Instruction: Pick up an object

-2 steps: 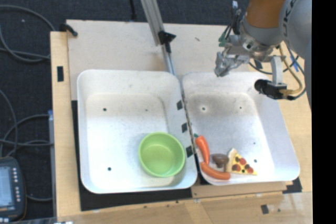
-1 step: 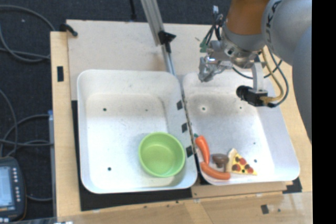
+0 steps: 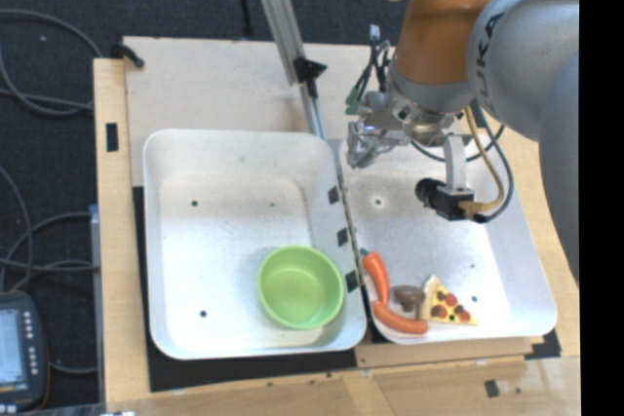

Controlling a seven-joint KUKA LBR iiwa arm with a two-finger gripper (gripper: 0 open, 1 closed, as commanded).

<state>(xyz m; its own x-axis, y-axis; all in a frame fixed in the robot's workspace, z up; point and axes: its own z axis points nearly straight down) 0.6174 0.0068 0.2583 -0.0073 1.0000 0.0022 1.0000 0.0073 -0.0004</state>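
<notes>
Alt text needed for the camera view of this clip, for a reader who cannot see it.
A grey and orange robot arm reaches in from the right, its gripper hanging over the far edge of the right bin. That bin's near corner holds a carrot, a sausage and a pizza slice; the left bin holds a green bowl.

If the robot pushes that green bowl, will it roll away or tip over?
The green bowl sits upright on its base, so it would probably slide, not roll. It looks like thin plastic, likely light. A nudge high on its rim might tip it.
</notes>
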